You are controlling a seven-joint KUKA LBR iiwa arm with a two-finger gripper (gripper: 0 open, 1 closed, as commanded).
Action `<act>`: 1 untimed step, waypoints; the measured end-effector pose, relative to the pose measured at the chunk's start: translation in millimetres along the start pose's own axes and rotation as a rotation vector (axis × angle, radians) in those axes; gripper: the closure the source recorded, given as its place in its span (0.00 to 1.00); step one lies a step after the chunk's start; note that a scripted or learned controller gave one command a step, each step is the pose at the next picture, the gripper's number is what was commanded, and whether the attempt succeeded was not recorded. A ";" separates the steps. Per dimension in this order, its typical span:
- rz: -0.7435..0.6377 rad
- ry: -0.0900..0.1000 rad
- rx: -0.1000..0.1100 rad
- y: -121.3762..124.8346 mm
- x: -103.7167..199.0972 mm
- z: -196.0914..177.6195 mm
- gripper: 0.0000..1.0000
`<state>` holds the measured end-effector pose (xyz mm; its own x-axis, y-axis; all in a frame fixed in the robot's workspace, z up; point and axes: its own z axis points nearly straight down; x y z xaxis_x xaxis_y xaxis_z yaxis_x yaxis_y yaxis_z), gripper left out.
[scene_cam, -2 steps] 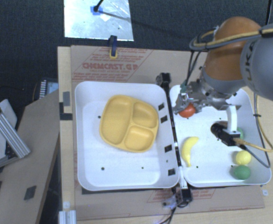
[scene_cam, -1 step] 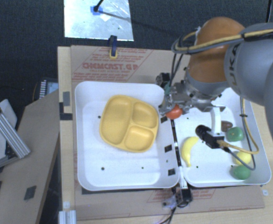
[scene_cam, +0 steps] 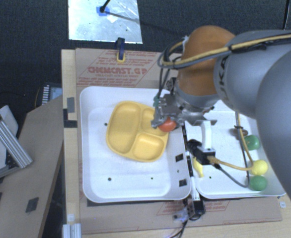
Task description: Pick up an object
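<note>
A yellow divided plate (scene_cam: 133, 131) lies in the left white bin (scene_cam: 110, 182), tilted toward the bin's far right. A small red-orange object (scene_cam: 168, 125) sits at the plate's right edge, by the wall between the bins. My gripper (scene_cam: 161, 115) hangs directly over that object, its tip touching or nearly touching it. The wrist hides the object's top, and I cannot tell whether it is gripped. The grey arm with its orange band (scene_cam: 207, 41) reaches in from the right.
In the right white bin (scene_cam: 225, 190), two green balls (scene_cam: 252, 143) (scene_cam: 257, 183) and a yellow ball (scene_cam: 259, 167) lie near the right wall. A cardboard sheet (scene_cam: 115, 69) lies behind the bins. The left bin's front half is bare white floor.
</note>
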<state>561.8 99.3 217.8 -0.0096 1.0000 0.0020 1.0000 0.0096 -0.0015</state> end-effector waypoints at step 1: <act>0.006 -0.002 -0.002 0.7 -3.5 -0.7 0.00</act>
